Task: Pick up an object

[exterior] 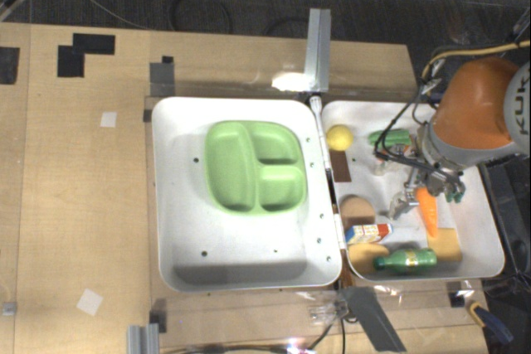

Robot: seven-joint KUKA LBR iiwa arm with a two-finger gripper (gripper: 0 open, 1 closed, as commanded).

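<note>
A grey KUKA arm with an orange band (474, 104) reaches in from the right over the right-hand shallow white bin (489, 257), its two-finger gripper (412, 196) low among a clutter of toy groceries. The metal fingers sit just beside the top of a small orange plastic carrot (428, 213), which lies on the bin floor pointing toward the near rim; whether the pincer is released or clenched cannot be told from this angle, and nothing is plainly seen between its fingers. The pick therefore looks unfinished: the tool is down at object level, but no item is lifted, and the grasp, the raise and any carry all appear to remain. Candidates lie close together. A green plastic bottle (406, 260) rests on its side along the near wall, touching a tan block (447, 243); a small white tube with a red band (368, 233) lies just left of the gripper, below a brown rounded lump (358, 207). A yellow ball (338, 137) sits in the far left corner, and a second green object (393, 139) lies partly under the wrist cabling. The left-hand white bin (178, 261) holds a pale green sectioned plastic tray (253, 166). The tube and the bottle carry labels, but the print is too small to read, and no brand can be made out anywhere on the bench.
</note>
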